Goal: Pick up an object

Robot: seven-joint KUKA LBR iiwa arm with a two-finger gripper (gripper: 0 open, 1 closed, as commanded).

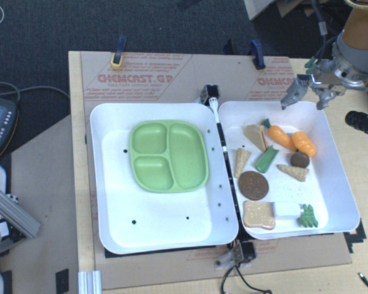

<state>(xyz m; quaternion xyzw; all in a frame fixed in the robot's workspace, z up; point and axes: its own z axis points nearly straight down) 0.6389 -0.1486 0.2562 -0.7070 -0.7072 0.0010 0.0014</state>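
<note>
White right bin (340,182): orange carrot (281,137), tapered, beneath open pincer (308,97).

The bench (172,72) is being viewed by a single fixed camera, from above and at a slant. Both white bins are being taken in whole: the left bin (110,225) near the frame's middle, the right bin (340,182) beside it. Dark floor beyond the bench is being included.
</note>
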